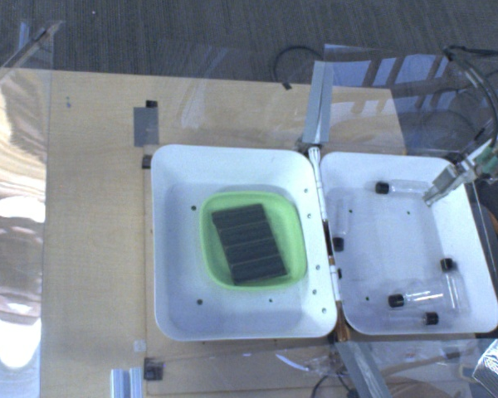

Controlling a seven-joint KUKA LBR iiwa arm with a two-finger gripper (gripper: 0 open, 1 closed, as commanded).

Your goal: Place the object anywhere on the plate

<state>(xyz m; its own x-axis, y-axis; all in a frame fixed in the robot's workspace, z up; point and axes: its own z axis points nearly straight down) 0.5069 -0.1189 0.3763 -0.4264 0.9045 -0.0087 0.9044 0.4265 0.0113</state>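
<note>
We see a wooden table (83, 222) on dark carpet (191, 15); a dark ridged block (248, 244) lies on the green plate (211, 222). We cannot tell the tool's (436, 193) state.

A dark ribbed block (248, 244) lies on a green plate (212, 255) in the left bin (170, 247); clear vials (415, 297) lie scattered in the right bin (473, 247).

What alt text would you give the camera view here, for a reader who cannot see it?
A dark ribbed block lies on a green plate in the left white bin. The right bin holds several clear tubes with black caps, and the gripper hangs over its upper right part.
</note>
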